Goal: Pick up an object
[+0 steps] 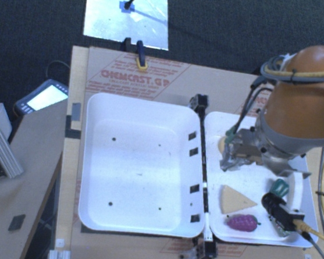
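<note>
Arm comes in from the right, orange band bulking over the right bin (208,221). Gripper (229,161) hangs low over that bin's upper-left part, near the divider between the two bins; the metal end is grey and blurry and partly under the wrist, so whether the jaws are open or closed, can't tell, and nothing is visibly between them. A pale tan bit shows just beside the gripper at its left, too hidden to identify. Objects in the right bin: tan wedge (235,200), triangle shape, lying flat in the lower middle; purple bumpy piece (242,222), like a grape cluster, just below the wedge near the front wall; small green item (280,187) to the right of the wedge, partly covered by a black fixture with cable. All sit apart from the gripper, toward the front. Left bin (101,111) is beside it, white with dark specks. Both rest on a brown cardboard sheet (136,76) with red print.
</note>
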